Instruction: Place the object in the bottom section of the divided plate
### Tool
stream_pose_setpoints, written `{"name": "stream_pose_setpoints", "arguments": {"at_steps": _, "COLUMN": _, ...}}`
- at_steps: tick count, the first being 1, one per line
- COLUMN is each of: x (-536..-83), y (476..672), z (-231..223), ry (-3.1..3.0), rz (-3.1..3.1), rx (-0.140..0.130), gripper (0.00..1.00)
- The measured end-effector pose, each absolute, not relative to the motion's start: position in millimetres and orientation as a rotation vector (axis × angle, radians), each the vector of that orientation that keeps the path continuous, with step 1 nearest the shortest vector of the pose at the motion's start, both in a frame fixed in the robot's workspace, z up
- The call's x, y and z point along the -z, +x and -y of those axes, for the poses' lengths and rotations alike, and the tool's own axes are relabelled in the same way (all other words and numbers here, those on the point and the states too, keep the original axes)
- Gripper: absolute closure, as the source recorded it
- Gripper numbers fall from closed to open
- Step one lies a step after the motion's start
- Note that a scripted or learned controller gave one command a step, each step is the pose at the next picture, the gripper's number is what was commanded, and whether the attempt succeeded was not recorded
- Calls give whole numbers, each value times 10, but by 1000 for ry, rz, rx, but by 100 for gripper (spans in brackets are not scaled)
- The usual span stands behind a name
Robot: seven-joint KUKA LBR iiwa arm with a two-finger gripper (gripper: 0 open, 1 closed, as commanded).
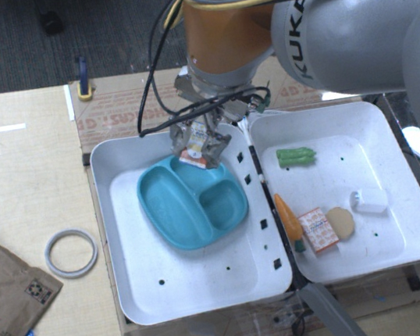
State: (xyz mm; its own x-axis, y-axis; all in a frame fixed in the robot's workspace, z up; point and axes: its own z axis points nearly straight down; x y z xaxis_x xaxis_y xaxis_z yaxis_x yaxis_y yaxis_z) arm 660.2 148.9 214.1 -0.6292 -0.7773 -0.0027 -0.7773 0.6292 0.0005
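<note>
A blue divided plate (188, 206) lies tilted in the left bin (133, 278), with one long section on its left and two smaller ones on its right. My gripper (198, 149) hangs over the plate's upper right rim, under the orange wrist band. Its fingers are shut on a small white and orange packet (192, 157), which sits just above the plate's top section.
The right bin (411, 242) holds a green piece (296, 157), an orange carrot (287, 216), a red and white box (318, 231), a tan disc (340, 222) and a small white item (368, 202). A tape ring (71, 252) and a brown bag (5, 298) lie left of the bins.
</note>
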Motion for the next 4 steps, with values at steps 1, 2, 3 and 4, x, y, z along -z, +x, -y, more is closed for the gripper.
{"name": "stream_pose_setpoints", "arguments": {"at_steps": 1, "x": -1923, "y": 6600, "z": -2147, "ry": -1848, "rz": -2535, "rx": -3, "gripper": 100}}
{"name": "stream_pose_setpoints", "arguments": {"at_steps": 2, "x": -2119, "y": 6603, "z": -2181, "ry": -2204, "rz": -2232, "rx": -3, "gripper": 100}}
{"name": "stream_pose_setpoints", "arguments": {"at_steps": 3, "x": -1659, "y": 5883, "z": -1834, "ry": -2425, "rz": -1997, "rx": -5, "gripper": 100}}
{"name": "stream_pose_setpoints", "arguments": {"at_steps": 4, "x": -1662, "y": 5884, "z": -1834, "ry": -2425, "rz": -1997, "rx": -5, "gripper": 0}}
